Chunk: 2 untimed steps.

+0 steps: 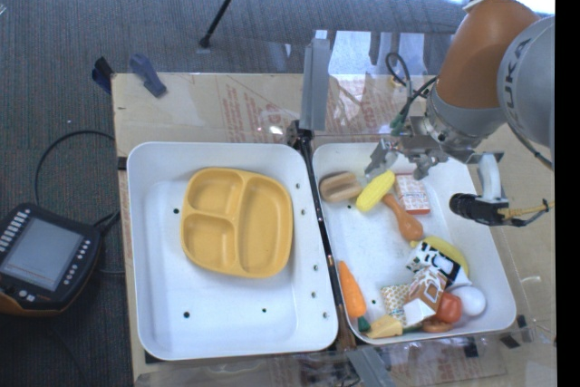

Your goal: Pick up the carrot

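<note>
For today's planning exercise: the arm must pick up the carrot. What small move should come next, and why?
Probably shift the gripper toward the view's lower left. It hovers over the corn at the far end of the right bin, while the carrot lies untouched against that bin's near left wall.

My gripper hangs over the far end of the right bin, just above the corn cob. The carrot lies against the bin's left wall, with bare white floor to its right and beyond it, so I can pass there. The near right corner is crowded: cartons, a banana, an egg.
</note>
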Each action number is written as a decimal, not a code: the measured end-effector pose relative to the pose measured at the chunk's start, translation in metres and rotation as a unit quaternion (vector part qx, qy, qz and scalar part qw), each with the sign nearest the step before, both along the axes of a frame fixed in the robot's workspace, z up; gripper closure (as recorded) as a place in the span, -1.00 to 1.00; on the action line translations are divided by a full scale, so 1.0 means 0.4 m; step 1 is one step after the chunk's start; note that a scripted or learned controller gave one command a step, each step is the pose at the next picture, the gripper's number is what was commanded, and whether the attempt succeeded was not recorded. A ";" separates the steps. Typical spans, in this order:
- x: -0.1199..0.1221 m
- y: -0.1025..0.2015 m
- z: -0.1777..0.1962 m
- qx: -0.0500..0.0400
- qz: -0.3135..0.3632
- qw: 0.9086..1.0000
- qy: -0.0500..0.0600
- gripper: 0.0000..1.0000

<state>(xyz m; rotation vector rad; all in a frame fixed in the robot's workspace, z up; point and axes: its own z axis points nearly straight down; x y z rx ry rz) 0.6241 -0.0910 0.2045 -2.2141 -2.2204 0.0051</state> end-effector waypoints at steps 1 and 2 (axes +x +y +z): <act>-0.188 -0.019 -0.051 0.000 -0.011 1.000 0.002 -1.00; -0.330 0.025 -0.252 0.000 0.007 1.000 0.004 -1.00</act>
